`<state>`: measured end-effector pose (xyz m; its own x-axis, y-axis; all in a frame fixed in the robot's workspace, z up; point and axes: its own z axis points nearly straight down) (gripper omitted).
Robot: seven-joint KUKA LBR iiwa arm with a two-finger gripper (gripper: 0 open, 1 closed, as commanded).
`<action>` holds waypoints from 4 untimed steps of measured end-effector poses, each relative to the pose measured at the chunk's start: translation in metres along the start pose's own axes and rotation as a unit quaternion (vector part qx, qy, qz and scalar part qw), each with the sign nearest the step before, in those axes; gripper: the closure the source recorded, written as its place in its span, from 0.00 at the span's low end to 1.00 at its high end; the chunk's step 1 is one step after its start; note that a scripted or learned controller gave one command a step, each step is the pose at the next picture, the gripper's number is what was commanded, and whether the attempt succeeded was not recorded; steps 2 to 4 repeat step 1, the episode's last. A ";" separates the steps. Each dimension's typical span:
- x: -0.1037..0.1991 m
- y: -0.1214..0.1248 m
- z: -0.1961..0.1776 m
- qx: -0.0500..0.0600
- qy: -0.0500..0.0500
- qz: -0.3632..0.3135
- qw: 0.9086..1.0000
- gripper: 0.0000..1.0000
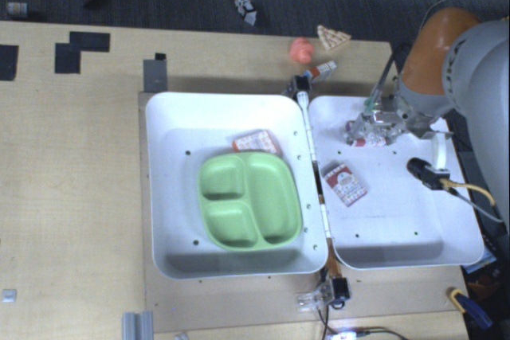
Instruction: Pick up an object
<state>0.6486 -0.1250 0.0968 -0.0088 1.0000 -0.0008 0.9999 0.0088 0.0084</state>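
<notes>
The red-and-white packet lies flat near the middle of the right bin, a little toward the wall it shares with the left bin. The gripper is low over the far part of the right bin, apart from the packet; whether it is open or closed cannot be told. In the left bin a green divided plate fills the floor, with a second packet at its far edge.
</notes>
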 end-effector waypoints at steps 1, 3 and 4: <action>0.070 -0.050 -0.089 0.002 0.001 0.002 1.000 1.00; 0.070 -0.050 -0.089 0.002 0.001 0.002 1.000 1.00; 0.070 -0.050 -0.089 0.002 0.001 0.002 1.000 1.00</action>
